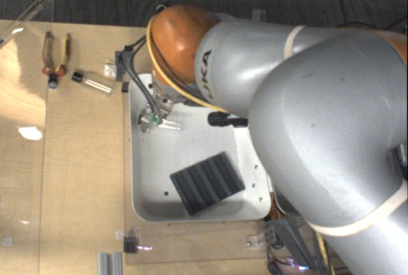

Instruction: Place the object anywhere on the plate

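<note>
A black ribbed rectangular block [207, 183] lies flat in the left white bin [150, 200], toward its near side. My gripper [152, 118] hangs over the bin's far left part, low above the floor and well apart from the block. Its tip is small and partly covered by cables and the orange wrist band [182, 37]. A short black cylinder [227, 119] pokes out from under the arm to the gripper's right; whether it is a loose object or part of the arm I cannot tell. The grey arm [319, 120] hides everything to the right of this bin.
On the wooden bench left of the bin lie red-handled pliers [55, 55] and a clear tube with a black cap [92, 81]. A small white fitting [112, 69] sits by the bin's far left corner. Small clamps [131, 243] stand at the near edge.
</note>
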Robot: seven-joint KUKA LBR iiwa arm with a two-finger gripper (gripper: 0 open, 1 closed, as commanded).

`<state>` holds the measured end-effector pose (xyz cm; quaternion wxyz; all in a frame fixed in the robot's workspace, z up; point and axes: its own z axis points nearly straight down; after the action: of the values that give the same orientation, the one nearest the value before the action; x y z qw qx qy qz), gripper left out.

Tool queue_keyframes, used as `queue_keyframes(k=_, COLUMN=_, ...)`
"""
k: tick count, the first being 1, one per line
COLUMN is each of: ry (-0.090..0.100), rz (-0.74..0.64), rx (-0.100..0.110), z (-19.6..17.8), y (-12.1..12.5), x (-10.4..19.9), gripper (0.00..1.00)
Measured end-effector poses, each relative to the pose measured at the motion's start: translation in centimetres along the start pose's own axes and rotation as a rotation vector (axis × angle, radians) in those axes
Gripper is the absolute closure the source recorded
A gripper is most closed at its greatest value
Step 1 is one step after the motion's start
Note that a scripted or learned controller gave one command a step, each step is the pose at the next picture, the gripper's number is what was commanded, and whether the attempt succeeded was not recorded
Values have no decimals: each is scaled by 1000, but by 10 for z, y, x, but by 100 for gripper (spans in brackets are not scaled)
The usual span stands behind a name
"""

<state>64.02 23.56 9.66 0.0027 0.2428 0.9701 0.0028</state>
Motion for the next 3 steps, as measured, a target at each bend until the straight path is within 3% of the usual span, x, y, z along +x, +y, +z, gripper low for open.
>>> queue_keyframes(k=1, ry=-3, rz=-485, rx=-2, z=-91, y=5, x=-8, gripper=100)
queue_keyframes(k=2, ry=-2, rz=-492, rx=-2, z=0, y=-17, x=33, gripper=100)
queue_keyframes(k=3, ry=-1, rz=-687, rx=-1, z=-147, y=8, x=-13, gripper=100)
